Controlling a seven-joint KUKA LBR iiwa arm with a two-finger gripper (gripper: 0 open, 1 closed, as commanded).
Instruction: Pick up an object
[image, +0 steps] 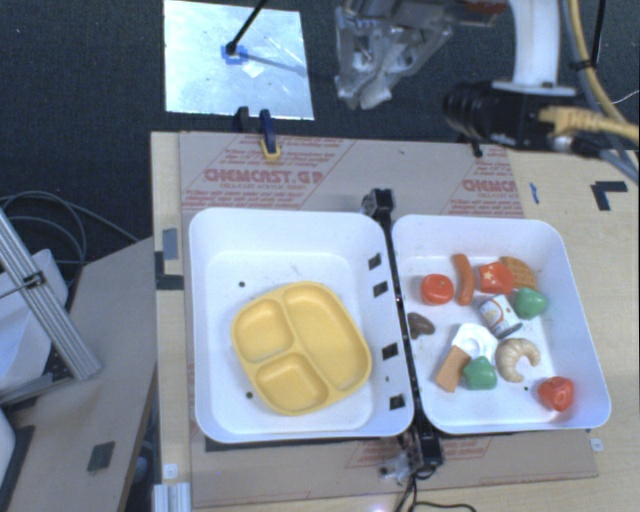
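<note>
The right bin (575, 300) holds several toy foods. Among them are a red tomato (436, 289), a sausage (463, 278), a red pepper (495, 277), a green pepper (529, 302), a small can (497, 316), a croissant (518, 355), a green piece (480, 373), an orange wedge (450, 370) and a red fruit (556, 393). A small brown piece (420, 324) lies by the bin's left wall. My gripper (367, 88) hangs high above the bench's far edge, well behind both bins and far from every object. Nothing shows under it.
The left bin (230, 250) carries a yellow divided plate (300, 347). A shiny square sheet (237, 60) lies on the dark floor at the back. Black clips (379, 202) join the bins along the middle wall. Cables and a black mount (500, 110) sit at the back right.
</note>
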